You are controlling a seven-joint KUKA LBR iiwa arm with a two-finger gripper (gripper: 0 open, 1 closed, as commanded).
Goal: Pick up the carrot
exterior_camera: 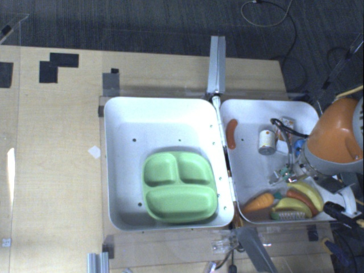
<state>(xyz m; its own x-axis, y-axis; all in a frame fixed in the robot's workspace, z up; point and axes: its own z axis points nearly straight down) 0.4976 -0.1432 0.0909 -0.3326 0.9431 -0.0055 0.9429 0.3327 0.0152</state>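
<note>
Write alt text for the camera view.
A grey and orange robot arm reaches into the right bin, its tool just above a carrot and bananas piled in the near corner. The left bin holds a green divided tray.

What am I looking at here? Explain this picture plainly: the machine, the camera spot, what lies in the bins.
This is one camera fixed above a bench, looking down at a slant. The grey and orange shape at the right is a robot arm; its gripper hangs over the right bin. I cannot tell whether it holds anything. That bin holds toy food: a carrot in the near corner, bananas beside it, a sausage near the left wall, and a small can. The left bin holds a green divided plate. The arm's job is to lift the carrot, which lies in the bin.
</note>
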